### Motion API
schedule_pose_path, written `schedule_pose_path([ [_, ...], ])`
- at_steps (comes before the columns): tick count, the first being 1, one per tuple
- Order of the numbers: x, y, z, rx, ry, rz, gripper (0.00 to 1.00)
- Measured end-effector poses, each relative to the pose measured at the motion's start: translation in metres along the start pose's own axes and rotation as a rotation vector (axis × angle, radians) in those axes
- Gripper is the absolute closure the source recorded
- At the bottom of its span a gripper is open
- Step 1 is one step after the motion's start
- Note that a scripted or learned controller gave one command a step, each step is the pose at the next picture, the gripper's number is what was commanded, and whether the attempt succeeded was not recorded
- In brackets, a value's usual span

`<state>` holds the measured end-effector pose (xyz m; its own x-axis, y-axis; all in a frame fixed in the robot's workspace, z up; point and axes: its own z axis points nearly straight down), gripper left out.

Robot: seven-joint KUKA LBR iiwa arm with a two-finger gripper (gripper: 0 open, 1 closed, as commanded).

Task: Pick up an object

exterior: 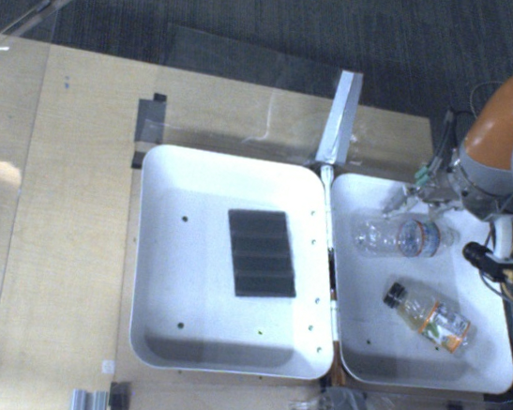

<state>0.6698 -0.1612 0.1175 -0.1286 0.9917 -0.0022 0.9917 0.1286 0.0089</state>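
Note:
My gripper (425,200) hangs over the far edge of the right bin (488,374), its thin metal fingers spread apart with nothing between them, so it is open. Just below it a clear plastic bottle (396,238) with a blue label lies on its side; the fingertips sit above its upper edge, and I cannot tell if they touch it. Nearer the front of the same bin lies a small bottle (428,317) with a black cap and an orange label. A flat black ribbed pad (262,253) rests in the middle of the left bin (163,262).
A grey divider post (341,116) rises at the far end of the seam between the bins. The arm's orange band (511,112) and cables (503,267) crowd the right bin's far right corner. A wooden bench (46,217) surrounds the bins.

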Motion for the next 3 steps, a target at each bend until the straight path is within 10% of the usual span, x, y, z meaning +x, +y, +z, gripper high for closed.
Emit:
schedule_pose_path([
  [1, -0.038, -0.046, 0.029, 0.000, 0.000, -0.142, 0.00],
  [2, -0.036, -0.043, 0.016, -0.009, -0.003, -0.143, 1.00],
  [3, -0.036, -0.043, 0.016, -0.009, -0.003, -0.143, 0.00],
])
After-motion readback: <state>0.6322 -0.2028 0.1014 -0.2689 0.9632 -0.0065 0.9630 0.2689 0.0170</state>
